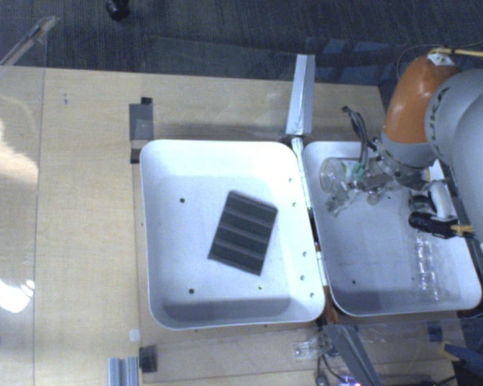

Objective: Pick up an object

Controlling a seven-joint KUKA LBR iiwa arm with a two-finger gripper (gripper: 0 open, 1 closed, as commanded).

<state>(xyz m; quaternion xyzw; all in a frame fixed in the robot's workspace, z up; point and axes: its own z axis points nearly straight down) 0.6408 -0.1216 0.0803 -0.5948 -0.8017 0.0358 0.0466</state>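
Observation:
A dark grey ribbed rectangular pad (pixel 243 232) lies flat and slightly turned in the middle of the left bin (pixel 169 296). In the right bin (pixel 370 296), a clear round piece with a green spot (pixel 336 173) sits near the far left corner. My gripper (pixel 344 193) is low over that corner, right beside the clear piece, and glare keeps me from seeing whether they touch. A second clear object (pixel 425 268) lies by the right wall of the right bin.
The grey arm with its orange band (pixel 414 95) comes in over the far right of the right bin. A metal bracket (pixel 300 95) stands behind the divide between the bins. A black and yellow cable part (pixel 435 225) hangs by the wrist.

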